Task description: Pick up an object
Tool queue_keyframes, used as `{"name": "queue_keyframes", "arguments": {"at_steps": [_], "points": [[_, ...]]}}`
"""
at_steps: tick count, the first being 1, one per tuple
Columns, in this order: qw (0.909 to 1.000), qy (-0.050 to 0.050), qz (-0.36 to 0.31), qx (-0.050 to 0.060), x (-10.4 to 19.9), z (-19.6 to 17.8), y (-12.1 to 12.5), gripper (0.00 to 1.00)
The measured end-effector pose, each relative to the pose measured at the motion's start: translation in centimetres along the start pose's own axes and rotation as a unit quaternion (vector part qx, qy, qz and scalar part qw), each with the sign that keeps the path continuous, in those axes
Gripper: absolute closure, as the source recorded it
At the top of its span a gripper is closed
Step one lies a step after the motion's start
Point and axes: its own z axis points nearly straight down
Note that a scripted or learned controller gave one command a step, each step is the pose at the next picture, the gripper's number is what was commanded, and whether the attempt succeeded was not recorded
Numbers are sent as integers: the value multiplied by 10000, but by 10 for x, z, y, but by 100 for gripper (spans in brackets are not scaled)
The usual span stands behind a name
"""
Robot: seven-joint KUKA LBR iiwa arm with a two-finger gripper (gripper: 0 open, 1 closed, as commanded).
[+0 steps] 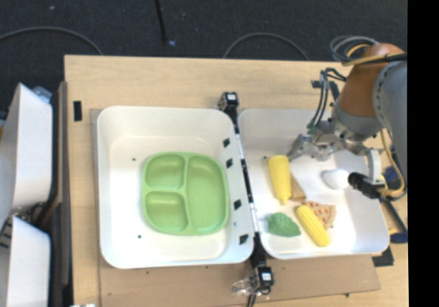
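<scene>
so the pale wooden worktop point(171, 79) has two shallow white bins side by side. the left white plastic bin point(116, 134) holds a light green divided plastic plate point(185, 192) with three compartments, sitting about in its middle.

the right white plastic bin point(274, 127) is where all the toy food is. using the longer yellow toy corn cob point(279, 177) as the landmark: it lies upright-ish near the bin's left side. just below and to the right of it is a second, shorter yellow corn cob point(313, 225), tilted diagonally. a tan pizza-slice-looking piece point(322, 212) sits partly under that one. a green leafy lump point(282, 225) is below the landmark cob, close to the bin's front left corner. a small white rounded object point(335, 177) lies off to the right of it.

the grey arm's gripper point(312, 145) hangs just up and right of the landmark cob, apart from it. can't tell if the fingers are open or closed, and nothing visible between them.
</scene>
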Motion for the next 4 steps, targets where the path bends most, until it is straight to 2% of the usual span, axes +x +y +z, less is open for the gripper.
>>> {"name": "queue_keyframes", "arguments": {"at_steps": [1,3,4], "points": [[10000,-7,-3,-25,-1,-13,1,100],[10000,1,-22,-30,0,-112,2,100],[10000,10,-39,-17,54,-116,22,100]]}}
